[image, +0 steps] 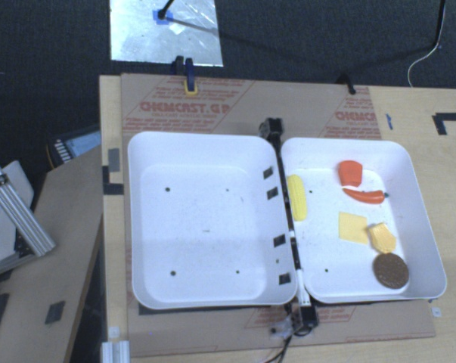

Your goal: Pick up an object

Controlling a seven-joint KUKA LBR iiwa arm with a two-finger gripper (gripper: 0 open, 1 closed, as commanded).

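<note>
I cannot tell the tool's state from here. In the right bin (420, 210) the corn cob (296, 197) lies along the left wall, the brown disc (391, 270) sits near the front rim, and the orange piece (350, 172), red pepper (364, 196), yellow slice (353, 228) and yellow chunk (383, 238) cluster between with bare floor around them. The left bin (205, 218) offers open room on the table (235, 104).

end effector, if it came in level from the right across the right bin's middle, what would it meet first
Probably the right bin's outer wall if low; above it, the yellow chunk, though depth is unclear.
</note>
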